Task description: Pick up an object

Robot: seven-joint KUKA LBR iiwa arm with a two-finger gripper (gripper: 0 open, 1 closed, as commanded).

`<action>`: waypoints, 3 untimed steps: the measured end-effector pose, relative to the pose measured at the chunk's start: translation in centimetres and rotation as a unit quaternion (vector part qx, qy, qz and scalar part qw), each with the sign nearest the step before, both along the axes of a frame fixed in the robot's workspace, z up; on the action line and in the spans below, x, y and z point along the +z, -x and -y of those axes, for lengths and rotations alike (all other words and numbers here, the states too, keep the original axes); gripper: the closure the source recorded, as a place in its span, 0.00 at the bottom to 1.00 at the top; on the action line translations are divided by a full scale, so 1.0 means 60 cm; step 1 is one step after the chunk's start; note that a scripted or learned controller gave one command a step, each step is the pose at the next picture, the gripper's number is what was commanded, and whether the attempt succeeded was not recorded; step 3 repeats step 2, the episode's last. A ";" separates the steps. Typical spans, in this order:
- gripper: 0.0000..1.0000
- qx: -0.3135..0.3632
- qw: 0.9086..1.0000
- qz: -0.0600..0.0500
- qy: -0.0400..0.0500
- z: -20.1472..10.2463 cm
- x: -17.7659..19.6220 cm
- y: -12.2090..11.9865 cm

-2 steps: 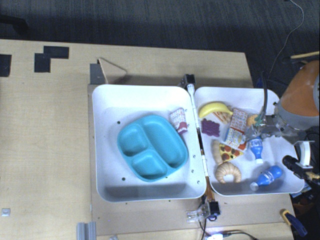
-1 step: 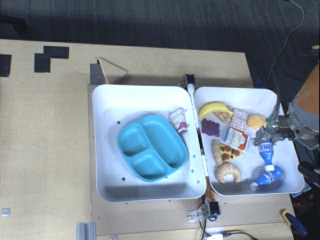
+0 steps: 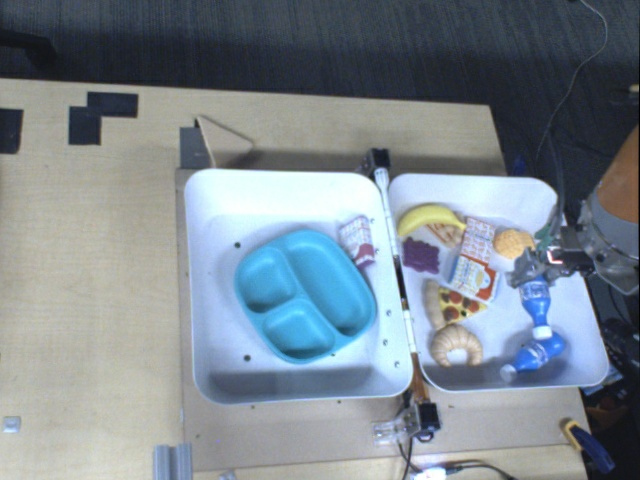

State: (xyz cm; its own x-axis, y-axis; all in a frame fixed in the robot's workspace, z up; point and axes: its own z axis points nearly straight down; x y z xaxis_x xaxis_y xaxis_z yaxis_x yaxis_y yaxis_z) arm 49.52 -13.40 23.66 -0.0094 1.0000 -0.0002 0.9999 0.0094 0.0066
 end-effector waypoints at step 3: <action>1.00 -0.002 1.000 -0.002 0.000 -0.099 0.062 0.013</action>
